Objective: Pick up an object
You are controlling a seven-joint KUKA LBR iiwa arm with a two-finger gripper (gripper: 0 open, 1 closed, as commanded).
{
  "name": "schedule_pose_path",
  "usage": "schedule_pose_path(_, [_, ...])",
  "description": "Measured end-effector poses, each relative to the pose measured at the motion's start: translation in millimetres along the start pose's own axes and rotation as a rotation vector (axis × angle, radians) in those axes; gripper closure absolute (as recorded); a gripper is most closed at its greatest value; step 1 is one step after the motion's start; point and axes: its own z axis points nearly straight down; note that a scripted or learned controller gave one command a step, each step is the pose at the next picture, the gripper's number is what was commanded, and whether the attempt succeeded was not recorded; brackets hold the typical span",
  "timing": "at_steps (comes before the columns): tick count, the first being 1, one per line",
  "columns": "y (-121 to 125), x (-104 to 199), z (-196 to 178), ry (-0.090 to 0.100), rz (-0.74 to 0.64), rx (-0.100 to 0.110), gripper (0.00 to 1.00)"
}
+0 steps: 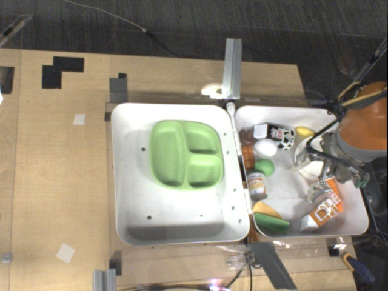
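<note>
Orange carton (328, 207) lies just under the gripper (320, 190), near the right bin's (357, 226) front corner, not yet lifted.
Whether the pincer is open or clamped I cannot tell; the pick seems only at the reach-down stage, with grasp and lift left.

A wooden bench (54, 180) bears two white bins (130, 217) (357, 223) side by side.
</note>
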Motion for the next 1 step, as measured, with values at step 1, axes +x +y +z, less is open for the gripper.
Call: schedule_pose_path(1, [-7.2, 34.4, 2.4, -0.009, 0.094, 0.002, 0.00])
